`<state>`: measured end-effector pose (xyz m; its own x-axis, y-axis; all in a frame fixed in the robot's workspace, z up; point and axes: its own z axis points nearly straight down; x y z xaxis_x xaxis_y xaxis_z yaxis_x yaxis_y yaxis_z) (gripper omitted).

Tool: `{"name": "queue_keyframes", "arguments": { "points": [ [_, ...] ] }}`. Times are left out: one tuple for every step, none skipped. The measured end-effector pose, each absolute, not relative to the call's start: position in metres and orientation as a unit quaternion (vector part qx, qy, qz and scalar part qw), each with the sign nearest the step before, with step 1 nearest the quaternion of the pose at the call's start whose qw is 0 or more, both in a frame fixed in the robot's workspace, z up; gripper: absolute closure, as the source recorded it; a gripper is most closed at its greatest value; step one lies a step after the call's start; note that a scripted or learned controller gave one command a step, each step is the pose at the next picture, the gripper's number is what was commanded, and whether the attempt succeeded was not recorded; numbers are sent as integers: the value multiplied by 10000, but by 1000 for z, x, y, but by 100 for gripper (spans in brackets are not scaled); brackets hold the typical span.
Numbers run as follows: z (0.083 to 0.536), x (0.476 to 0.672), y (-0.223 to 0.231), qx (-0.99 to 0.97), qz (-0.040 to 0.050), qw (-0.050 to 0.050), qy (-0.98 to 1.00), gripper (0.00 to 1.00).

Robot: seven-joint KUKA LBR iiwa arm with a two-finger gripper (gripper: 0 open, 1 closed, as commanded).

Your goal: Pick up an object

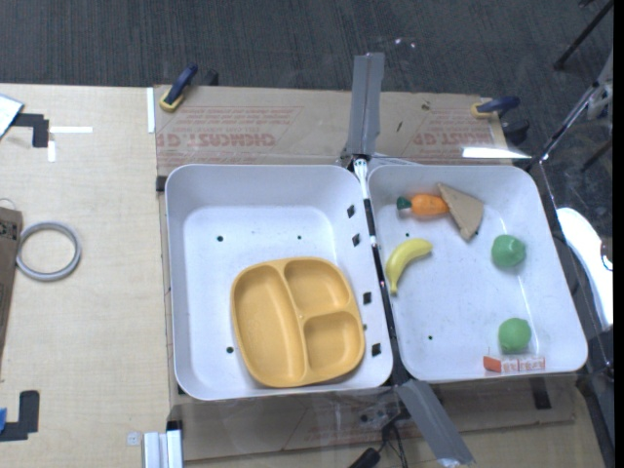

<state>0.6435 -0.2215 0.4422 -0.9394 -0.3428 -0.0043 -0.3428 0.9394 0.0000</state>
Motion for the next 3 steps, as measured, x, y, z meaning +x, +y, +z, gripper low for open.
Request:
{"name": "queue_keyframes", "arguments": {
  "points": [
    [342, 621, -196, -1651, 6, 17, 9863, 100],
    [437, 647, -221, -2077, -6, 36, 9782, 100],
    [442, 660, -221, 487, -3, 29, 9988, 100]
  ]
}}
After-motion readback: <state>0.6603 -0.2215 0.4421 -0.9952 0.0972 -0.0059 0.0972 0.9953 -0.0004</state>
